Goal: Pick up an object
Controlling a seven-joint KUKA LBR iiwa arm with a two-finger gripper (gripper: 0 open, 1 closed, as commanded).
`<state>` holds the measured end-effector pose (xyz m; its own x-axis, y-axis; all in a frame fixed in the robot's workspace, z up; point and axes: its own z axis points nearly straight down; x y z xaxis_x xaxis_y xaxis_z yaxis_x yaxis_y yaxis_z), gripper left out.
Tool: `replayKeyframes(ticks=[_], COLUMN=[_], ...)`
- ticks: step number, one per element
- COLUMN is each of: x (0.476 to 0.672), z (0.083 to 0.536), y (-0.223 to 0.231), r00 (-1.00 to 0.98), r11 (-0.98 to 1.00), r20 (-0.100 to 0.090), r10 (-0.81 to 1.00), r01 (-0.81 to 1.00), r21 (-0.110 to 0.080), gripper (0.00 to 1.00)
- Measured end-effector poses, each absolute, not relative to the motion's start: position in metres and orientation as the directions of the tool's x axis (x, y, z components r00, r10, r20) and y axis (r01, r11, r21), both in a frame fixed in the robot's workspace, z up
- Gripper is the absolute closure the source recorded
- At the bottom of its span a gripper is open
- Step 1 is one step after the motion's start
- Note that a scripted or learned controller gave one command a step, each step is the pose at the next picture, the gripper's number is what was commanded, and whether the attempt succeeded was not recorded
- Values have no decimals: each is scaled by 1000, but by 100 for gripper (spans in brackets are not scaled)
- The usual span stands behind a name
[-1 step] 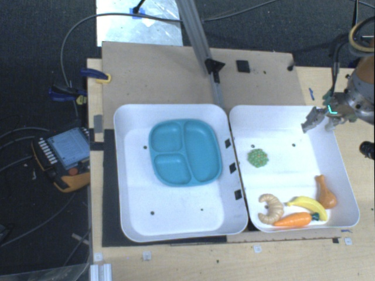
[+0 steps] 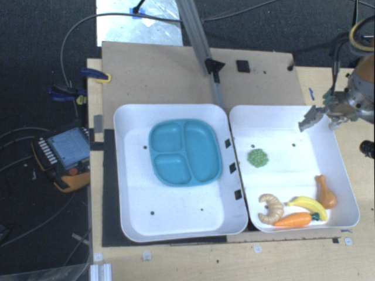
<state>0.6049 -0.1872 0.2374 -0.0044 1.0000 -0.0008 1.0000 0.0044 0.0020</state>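
Camera view: gripper [image 2: 319, 117] sits over the right bin's [image 2: 345, 174] far right edge, fingers spread, holding nothing. Broccoli [image 2: 257, 157] lies mid-bin, well apart from it. Croissant [image 2: 269, 208], carrot [image 2: 292, 219], banana [image 2: 309, 205] and drumstick [image 2: 326, 193] cluster at the near right corner (carrot touching croissant). Blue divided plate [image 2: 186, 152] in the left bin [image 2: 132, 174].

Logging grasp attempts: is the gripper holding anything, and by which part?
Nothing is held: the gripper hangs open over the right bin's upper edge, apart from the toys.
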Motion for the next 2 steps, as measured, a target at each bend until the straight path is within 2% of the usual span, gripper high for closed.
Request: replayKeyframes(ticks=[2], x=[600], z=[127], y=[-203], r00=[-1], r11=[1], r20=[-1], r10=[1000], r01=[1000], r21=[-2], gripper=[0])
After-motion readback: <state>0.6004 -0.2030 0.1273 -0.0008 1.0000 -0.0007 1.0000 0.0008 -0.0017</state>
